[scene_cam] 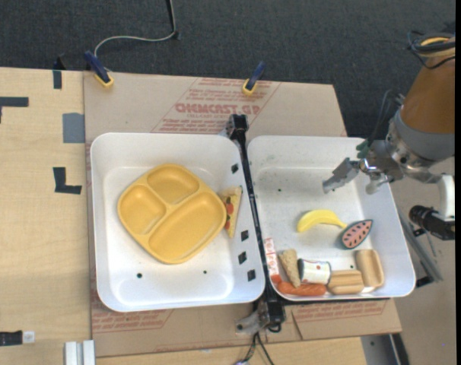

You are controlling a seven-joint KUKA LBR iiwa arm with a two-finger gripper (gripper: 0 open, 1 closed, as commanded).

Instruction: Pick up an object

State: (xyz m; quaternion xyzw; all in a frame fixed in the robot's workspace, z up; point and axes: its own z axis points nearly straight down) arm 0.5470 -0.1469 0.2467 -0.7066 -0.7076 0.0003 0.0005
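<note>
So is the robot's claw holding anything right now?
Gripper: open, holding nothing, up over the right bin, above the banana.

You could read red print, "CHEMCAST", on the cardboard sheet under the bins, at twelve o'clock from the left bin; smaller lines beneath it stayed illegible.

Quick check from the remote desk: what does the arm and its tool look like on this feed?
The arm is grey with a broad orange band above a rounded grey wrist. Its tool is small, grey metal with two slim fingers, and a spot of green sits at its base. A white and black fitting sits just below the wrist.
</note>
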